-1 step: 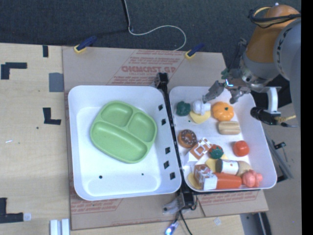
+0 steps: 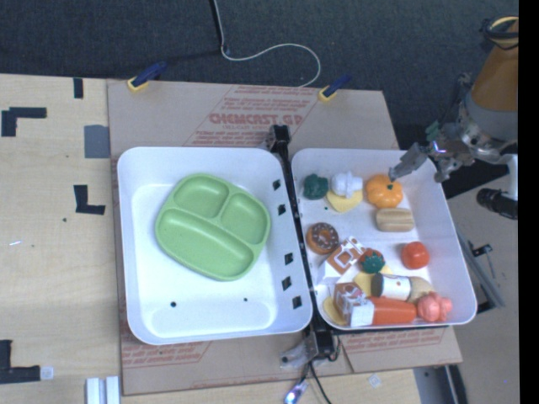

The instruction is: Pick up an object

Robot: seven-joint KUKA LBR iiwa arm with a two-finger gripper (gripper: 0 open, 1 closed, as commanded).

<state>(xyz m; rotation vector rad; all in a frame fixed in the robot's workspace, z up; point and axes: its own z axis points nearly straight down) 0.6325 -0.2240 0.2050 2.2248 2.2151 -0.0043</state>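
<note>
The right bin (image 2: 450, 225) holds several toy foods. An orange fruit (image 2: 384, 193) lies near its far edge, with a white piece (image 2: 345, 182), a yellow piece (image 2: 342, 201) and a dark green piece (image 2: 315, 186) to its left. A tan loaf (image 2: 394, 220), a donut (image 2: 322, 237) and a red tomato (image 2: 414, 254) lie further forward. My gripper (image 2: 417, 173) hangs over the bin's far right corner, open. Its left fingertip (image 2: 396, 172) is just above the orange fruit, and nothing sits between the fingers.
A green divided plate (image 2: 213, 225) lies in the left bin (image 2: 135, 225). More toys crowd the right bin's near corner: a red-white carton (image 2: 345, 256), a bottle (image 2: 396, 288), an orange stick (image 2: 389, 313) and a pink piece (image 2: 434, 307). A cable (image 2: 269, 53) runs behind the bins.
</note>
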